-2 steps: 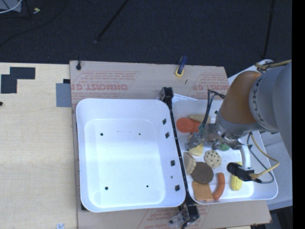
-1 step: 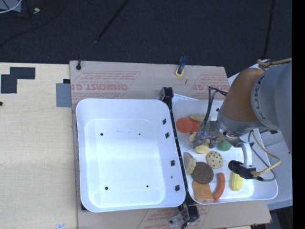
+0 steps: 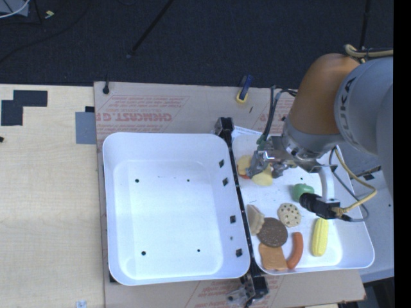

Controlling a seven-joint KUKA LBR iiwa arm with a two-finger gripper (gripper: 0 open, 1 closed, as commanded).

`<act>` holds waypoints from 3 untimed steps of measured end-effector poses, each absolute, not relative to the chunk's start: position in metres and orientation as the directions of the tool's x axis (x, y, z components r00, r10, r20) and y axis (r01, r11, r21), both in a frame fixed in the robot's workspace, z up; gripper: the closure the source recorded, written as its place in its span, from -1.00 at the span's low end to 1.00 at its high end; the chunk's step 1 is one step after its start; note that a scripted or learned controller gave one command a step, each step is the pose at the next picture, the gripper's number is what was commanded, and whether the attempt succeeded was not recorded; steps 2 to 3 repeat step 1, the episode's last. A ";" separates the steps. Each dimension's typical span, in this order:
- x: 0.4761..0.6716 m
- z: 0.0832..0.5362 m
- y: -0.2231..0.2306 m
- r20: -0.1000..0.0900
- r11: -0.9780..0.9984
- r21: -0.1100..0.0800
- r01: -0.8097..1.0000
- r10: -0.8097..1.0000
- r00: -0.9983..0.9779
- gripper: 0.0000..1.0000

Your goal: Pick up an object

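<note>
Leftmost on the bench, a smooth white bin (image 3: 168, 207). Beside it, the right bin (image 3: 350, 255) holds toy food. The metal gripper (image 3: 264, 166) hangs over a rounded yellow piece (image 3: 262, 178), touching it; grip unclear.

Both white bins (image 3: 168, 151) look like smooth, slightly glossy plastic. Beneath them lies matt brown cardboard (image 3: 154, 110) on pale wood-grain bench (image 3: 45, 197). My orange band (image 3: 321, 92) shines glossy.

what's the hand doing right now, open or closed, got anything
hand: down in the right bin over the pale yellow toy food; open or closed cannot be told, and no hold is visible.
</note>
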State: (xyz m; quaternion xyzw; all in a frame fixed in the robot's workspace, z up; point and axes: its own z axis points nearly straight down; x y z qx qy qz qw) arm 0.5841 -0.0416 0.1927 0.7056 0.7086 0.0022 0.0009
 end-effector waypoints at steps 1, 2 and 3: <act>0.549 0.208 0.022 0.003 0.004 -0.004 1.000 1.000 -0.004 1.00; 0.549 0.208 0.022 0.003 0.004 -0.004 1.000 1.000 -0.004 1.00; 0.549 0.208 0.022 0.003 0.004 -0.004 1.000 1.000 -0.004 1.00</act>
